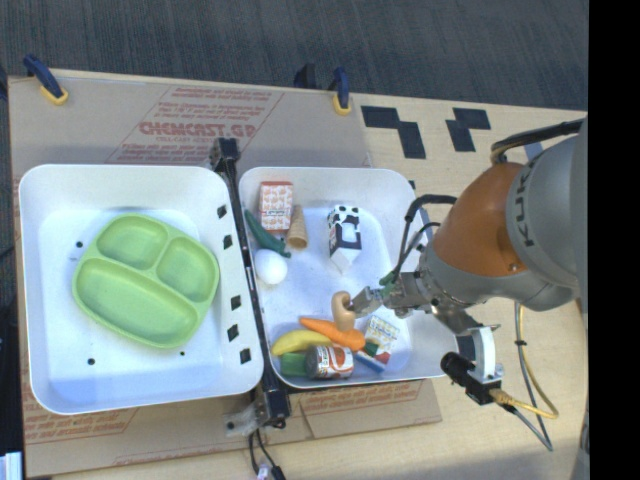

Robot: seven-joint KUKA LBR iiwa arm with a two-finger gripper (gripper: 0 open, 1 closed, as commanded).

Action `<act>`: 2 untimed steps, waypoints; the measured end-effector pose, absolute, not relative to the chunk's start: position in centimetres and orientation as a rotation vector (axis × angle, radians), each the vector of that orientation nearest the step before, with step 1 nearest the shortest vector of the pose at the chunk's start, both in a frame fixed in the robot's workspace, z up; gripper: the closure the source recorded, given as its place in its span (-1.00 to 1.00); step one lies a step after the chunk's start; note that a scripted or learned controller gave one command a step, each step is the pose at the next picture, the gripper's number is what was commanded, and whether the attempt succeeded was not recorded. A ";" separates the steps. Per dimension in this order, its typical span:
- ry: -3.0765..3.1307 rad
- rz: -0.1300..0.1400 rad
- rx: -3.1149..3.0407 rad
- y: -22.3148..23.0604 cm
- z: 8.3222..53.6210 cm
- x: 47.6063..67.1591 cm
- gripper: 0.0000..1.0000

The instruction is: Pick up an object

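Arm (pixel 520 233) reaches in from the right, grey with orange band, wrist low over the right bin (pixel 395 183).

Left bin (pixel 40 298): green divided plate (pixel 147 279) alone at its middle, bare white floor all round it.

Right bin: crowded at the near wall, looser at the far end. Black-and-white carton (pixel 345 236) stands near mid-bin; red-and-white box (pixel 275 206) at the far left corner, a cone (pixel 298 230) beside it, a white egg (pixel 270 267) against the left wall.

Near pile: banana (pixel 297 341), carrot (pixel 333 332), can (pixel 329 362), a tan mushroom-like piece (pixel 344 309), all touching or overlapping.

Gripper (pixel 375 301) sits just right of the tan piece, above the pile's right end. Too small and cluttered to tell whether it is apart or together; nothing visibly clamped.

Judgement: likely target is the tan piece or carrot. Open floor lies right of the carton; the near wall hems the pile, so a lift straight up looks safest.
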State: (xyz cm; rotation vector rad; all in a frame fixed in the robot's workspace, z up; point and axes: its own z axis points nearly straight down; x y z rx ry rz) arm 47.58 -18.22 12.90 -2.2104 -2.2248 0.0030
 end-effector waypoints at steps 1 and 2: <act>-2.229 0.002 -2.213 -19.8 9.8 47.7 -1.00; -2.232 0.002 -2.208 -19.8 10.8 47.7 1.00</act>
